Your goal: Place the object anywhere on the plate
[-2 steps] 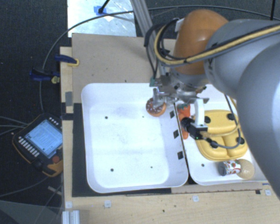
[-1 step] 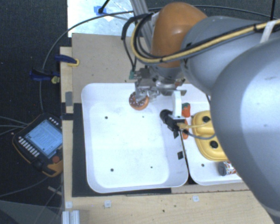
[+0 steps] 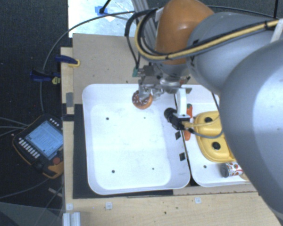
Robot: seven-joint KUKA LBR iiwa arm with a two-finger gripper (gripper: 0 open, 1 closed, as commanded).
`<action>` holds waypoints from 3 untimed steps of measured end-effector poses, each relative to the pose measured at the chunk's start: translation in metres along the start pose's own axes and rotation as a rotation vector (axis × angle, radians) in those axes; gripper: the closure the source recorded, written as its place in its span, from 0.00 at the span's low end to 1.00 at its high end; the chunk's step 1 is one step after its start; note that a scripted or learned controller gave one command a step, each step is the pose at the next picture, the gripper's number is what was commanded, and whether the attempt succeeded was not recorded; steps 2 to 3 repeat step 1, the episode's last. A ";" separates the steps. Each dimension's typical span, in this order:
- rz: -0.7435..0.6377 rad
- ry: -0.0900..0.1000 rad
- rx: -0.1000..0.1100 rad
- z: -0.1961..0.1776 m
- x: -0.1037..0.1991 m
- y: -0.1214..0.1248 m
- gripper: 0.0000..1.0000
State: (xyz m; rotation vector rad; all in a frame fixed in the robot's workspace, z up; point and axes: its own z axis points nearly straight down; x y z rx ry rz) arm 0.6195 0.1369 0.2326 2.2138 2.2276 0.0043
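A small round brown object with a pinkish face, like a doughnut [image 3: 142, 100], sits at the tips of my gripper [image 3: 145, 94], over the far edge of the left white bin [image 3: 127, 145]. The fingers [image 3: 146, 85] close on its top, so the gripper is shut on it. In the right bin [image 3: 203, 175] lies a yellow rounded piece with dark holes [image 3: 211, 136], partly hidden under the arm; I cannot tell whether it is the plate.
A small can [image 3: 231, 169] lies at the near side of the right bin, and an orange bit [image 3: 189, 111] at its far left. A teach pendant [image 3: 40, 142] and clamps [image 3: 66, 60] lie left of the bench. The big grey arm covers the right side.
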 end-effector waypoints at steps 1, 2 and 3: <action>0.000 -0.001 0.001 0.001 0.000 0.000 0.00; 0.000 -0.001 0.001 0.001 0.000 0.000 0.00; 0.000 -0.001 0.001 0.001 0.000 0.000 0.00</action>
